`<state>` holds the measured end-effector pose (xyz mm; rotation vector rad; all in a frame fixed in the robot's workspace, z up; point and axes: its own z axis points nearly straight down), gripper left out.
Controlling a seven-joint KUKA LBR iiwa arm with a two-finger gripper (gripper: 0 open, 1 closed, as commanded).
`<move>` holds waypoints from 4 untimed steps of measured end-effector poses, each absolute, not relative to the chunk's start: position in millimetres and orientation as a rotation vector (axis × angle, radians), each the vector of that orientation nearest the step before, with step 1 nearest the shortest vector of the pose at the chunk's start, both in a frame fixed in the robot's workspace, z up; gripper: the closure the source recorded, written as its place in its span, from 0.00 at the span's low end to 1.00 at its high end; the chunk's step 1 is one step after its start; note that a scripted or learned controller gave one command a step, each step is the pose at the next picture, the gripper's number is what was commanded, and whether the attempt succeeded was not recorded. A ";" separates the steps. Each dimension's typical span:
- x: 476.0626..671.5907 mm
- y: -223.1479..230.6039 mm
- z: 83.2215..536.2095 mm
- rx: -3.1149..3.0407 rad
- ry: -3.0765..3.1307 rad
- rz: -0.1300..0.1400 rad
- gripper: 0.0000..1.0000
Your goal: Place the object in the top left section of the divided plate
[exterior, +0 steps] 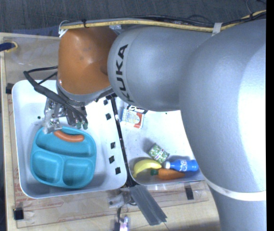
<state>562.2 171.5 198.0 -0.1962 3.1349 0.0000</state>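
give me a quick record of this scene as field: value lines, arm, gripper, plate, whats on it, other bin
arm: grey KUKA arm with orange band, reaching from the right over the left bin
gripper: gripper at the far edge of the plate, just above the hot dog
plate: blue divided plate in the left bin
on plate: hot dog lying in the far, long section
right bin: banana, carrot, blue bottle, small green can, red and white packet

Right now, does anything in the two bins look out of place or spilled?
Nothing stands out. The hot dog lies in the blue divided plate's long upper section, below the end effector. Banana, bottle and carrot sit together in the right bin.
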 end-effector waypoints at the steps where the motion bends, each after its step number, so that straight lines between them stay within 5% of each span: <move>1: 499.1 165.3 212.1 -0.576 3.088 0.000 1.00; 3: 500.2 33.4 192.2 -0.031 3.142 -0.001 1.00; 4: 500.2 33.5 192.2 -0.030 3.142 -0.001 0.00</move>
